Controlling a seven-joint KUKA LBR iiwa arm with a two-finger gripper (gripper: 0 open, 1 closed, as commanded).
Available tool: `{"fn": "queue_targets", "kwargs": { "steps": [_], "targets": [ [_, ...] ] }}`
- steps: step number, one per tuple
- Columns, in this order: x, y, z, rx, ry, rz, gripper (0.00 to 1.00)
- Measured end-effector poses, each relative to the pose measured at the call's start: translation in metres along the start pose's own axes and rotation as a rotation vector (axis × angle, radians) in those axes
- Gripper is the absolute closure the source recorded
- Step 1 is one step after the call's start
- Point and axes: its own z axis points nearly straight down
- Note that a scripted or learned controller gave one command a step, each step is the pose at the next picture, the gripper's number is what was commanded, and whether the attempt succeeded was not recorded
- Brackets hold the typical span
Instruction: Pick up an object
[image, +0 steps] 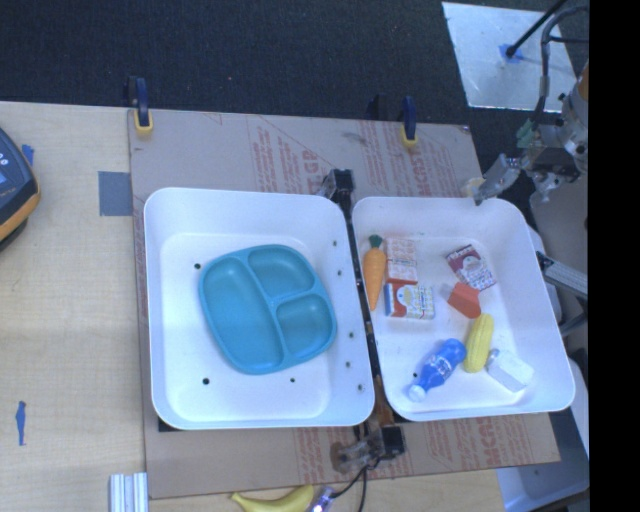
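Gripper (497, 183) parked off the right bin's (540, 290) far corner, can't tell how it's set.

Right bin is pretty packed: carrot (373, 268) runs along the left wall, cartons (404, 278) touching beside it, a red block (464, 299) and small packet (470, 266) mid-bin. The bottle (437, 368) lies slanted, cap toward the near-left, with a yellow piece (479, 341) and white block (509, 371) just beside it. Most open room is the far-right corner. Left bin (170, 400) holds a blue tray (266, 307).
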Motion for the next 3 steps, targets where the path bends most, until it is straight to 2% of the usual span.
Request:
{"fn": "queue_targets", "kwargs": {
  "steps": [1,2,3],
  "targets": [
    [-0.031,-0.039,0.145,0.002,0.000,0.000,0.00],
    [0.017,-0.116,0.188,0.003,0.002,0.000,0.00],
    [0.080,-0.084,0.187,-0.001,0.001,-0.002,0.00]
  ]
}}
